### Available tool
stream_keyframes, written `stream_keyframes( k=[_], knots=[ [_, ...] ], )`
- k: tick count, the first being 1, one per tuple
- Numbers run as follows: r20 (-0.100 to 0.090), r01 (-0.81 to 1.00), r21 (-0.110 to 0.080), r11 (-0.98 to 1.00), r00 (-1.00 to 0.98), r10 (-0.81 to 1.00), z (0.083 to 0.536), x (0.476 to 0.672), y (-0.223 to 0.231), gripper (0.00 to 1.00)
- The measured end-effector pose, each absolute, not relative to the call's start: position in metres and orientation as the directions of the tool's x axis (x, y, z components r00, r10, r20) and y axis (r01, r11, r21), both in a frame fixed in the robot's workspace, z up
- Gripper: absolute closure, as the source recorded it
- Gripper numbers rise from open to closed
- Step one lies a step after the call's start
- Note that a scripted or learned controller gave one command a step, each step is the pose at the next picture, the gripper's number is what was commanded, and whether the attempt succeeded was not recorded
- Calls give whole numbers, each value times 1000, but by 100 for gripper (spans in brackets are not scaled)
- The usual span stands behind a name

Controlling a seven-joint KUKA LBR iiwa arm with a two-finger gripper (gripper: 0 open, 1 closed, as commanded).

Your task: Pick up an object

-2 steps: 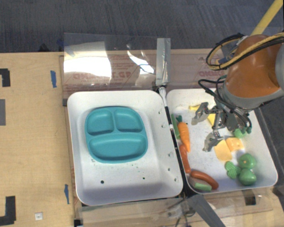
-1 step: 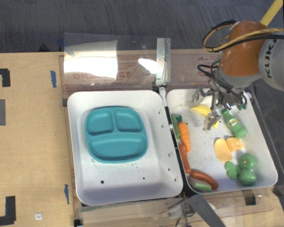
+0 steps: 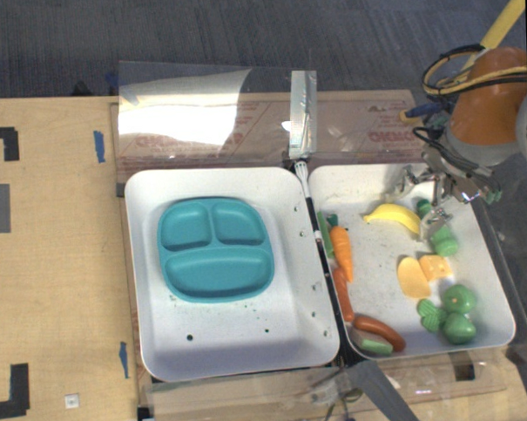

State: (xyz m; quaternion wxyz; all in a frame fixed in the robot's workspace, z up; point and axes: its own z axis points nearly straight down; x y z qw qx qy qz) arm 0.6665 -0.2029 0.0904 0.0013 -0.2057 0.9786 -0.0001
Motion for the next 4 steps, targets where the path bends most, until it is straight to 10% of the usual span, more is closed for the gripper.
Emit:
stream_keyframes(
  k=[1, 2, 3, 4],
  knots=[
    [-6, -442, -4, 897, -897, -442, 87, 595, -225, 0],
    [-10, -505, -2, 863, -863, -505, 88, 560, -146, 0],
    [-19, -504, -8, 863, -863, -504, 99, 564, -145, 100],
    [-9, -565, -6, 825, -825, -565, 88, 639, -128, 100]
  ],
)
